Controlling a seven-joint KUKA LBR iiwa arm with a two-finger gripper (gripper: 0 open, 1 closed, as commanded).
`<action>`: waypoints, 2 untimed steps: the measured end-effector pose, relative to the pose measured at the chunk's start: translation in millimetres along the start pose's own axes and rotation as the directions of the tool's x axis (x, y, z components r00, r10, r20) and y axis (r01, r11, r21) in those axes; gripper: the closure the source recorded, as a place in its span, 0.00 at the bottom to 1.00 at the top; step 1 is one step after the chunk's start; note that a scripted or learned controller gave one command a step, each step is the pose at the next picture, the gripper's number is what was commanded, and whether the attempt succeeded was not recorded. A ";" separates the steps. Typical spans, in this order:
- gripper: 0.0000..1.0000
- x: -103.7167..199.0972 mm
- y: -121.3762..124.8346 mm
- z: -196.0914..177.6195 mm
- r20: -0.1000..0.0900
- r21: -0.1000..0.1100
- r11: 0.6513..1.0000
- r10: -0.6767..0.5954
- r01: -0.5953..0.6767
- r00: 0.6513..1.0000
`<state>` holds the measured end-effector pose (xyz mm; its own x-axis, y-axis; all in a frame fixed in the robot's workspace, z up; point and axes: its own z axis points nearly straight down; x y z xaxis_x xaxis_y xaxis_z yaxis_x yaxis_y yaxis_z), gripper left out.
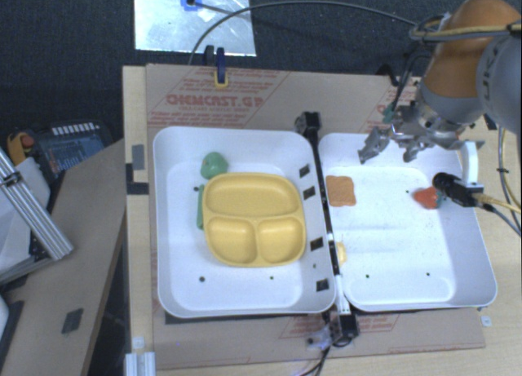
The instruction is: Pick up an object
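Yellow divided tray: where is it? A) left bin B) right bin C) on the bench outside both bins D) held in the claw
A. The yellow divided tray lies flat in the left bin, partly covering a green object, while the claw is over the back edge of the right bin.

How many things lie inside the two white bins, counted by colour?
Yellow: 2, the yellow divided plastic tray and a small yellow piece at the divider.
Green: 1, the green object partly under the tray.
Orange: 1, the flat orange square.
Red: 1, the small red object.
Total: 5
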<state>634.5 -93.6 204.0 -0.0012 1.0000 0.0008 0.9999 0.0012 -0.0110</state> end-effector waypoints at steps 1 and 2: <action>0.00 0.1 2.7 -7.2 0.001 -0.013 1.000 -0.002 0.002 1.000; 0.00 7.3 -4.4 47.0 0.000 -0.008 1.000 -0.001 0.001 1.000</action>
<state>629.6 -86.2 157.1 -0.0019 1.0000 0.0004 1.0000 0.0019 -0.0030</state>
